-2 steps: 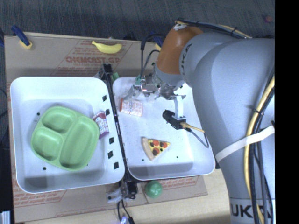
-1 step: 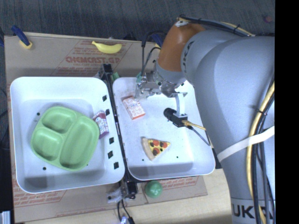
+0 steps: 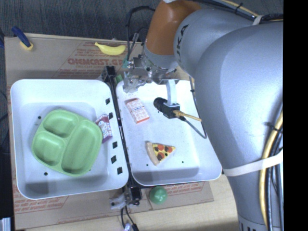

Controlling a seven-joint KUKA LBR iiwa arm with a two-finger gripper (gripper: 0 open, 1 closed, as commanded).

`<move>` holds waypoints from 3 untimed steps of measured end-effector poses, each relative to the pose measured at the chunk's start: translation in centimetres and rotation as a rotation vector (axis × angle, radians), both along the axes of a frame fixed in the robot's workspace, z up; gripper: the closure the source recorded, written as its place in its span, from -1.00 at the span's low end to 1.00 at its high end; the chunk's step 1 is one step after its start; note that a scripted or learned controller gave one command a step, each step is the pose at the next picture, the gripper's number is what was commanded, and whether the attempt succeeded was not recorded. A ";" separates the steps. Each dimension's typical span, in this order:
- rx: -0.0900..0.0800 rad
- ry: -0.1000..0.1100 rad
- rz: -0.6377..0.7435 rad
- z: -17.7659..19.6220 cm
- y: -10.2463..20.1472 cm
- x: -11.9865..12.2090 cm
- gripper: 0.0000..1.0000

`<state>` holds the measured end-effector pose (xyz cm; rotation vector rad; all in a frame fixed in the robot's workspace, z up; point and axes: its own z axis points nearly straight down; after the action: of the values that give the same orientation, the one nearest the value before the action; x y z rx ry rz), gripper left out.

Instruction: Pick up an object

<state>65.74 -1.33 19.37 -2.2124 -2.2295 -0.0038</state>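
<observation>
One grey arm (image 3: 231, 81) takes up the right side of what we see, with its orange band (image 3: 166, 25) at the top. It reaches in over the far end of the right bin (image 3: 185, 143). Beneath everything lies a printed cardboard sheet (image 3: 72, 57), and on it the left bin (image 3: 19, 129) and the right bin sit side by side, their inner walls touching.

A green divided plate (image 3: 67, 141) lies flat in the left bin and covers much of its floor. The gripper (image 3: 131, 84) hangs over the far left corner of the right bin, close to the wall the bins share. From this angle we cannot tell how far it is open or whether it has hold of anything.

A toy pizza slice (image 3: 160, 152) lies in the near half of the right bin, well apart from the gripper. A red-and-white box (image 3: 137, 110) lies flat in the same bin, just beside the gripper on its near side. A small maroon-and-white packet (image 3: 104, 127) rests in the left bin between the plate and the shared wall.

Outside the bins, a yellow banana (image 3: 110, 48) lies on the cardboard behind them, a green ball (image 3: 157, 195) sits in front of the right bin, and a blue-and-yellow thing (image 3: 21, 37) lies at the sheet's far left corner.
</observation>
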 end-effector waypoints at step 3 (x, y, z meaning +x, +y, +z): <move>-0.001 0.003 -0.002 -0.2 -0.1 -0.1 -1.00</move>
<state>65.65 -1.48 19.22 -2.2134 -2.2264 0.0010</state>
